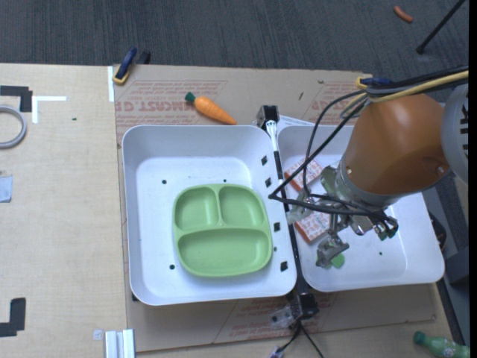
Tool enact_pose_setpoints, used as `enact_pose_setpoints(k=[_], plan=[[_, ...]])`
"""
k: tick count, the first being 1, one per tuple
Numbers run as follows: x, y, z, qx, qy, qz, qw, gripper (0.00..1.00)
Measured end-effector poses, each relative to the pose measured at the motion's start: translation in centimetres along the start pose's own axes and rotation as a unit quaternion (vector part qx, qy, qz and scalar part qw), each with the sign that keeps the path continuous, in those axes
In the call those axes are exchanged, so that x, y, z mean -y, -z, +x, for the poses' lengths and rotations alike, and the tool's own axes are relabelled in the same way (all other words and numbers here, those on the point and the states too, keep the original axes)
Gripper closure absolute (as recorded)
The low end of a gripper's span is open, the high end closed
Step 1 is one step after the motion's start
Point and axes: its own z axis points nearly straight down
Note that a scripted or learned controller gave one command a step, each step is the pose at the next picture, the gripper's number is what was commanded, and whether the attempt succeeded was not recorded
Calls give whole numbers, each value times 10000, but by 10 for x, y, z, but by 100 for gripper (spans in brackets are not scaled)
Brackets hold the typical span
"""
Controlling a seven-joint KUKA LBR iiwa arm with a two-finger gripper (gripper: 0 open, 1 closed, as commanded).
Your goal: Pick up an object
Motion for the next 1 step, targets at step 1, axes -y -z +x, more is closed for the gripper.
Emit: enact_pose_setpoints(k=[1], plan=[[-12,0,-10,4,1151,-2,9933,0]])
